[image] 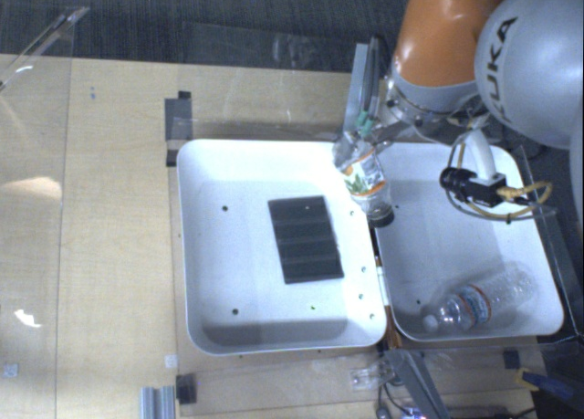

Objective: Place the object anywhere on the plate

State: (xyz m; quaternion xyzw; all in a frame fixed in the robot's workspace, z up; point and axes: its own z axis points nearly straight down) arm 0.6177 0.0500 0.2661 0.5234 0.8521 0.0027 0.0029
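A dark rectangular plate [306,239] lies flat in the middle of the left bin [210,317]. My gripper [354,146] hangs over the wall between the two bins, near their far end. It is shut on a small clear bottle [367,182] with a coloured label. The bottle tilts down and to the right, its dark cap [380,217] lowest, just above the divider. It sits to the right of the plate and slightly beyond it, clear of the plate's surface.
A second clear plastic bottle [474,303] lies on its side in the near part of the right bin [538,253]. Cables [479,187] loop off the wrist over the right bin. The wooden bench [91,225] extends left.
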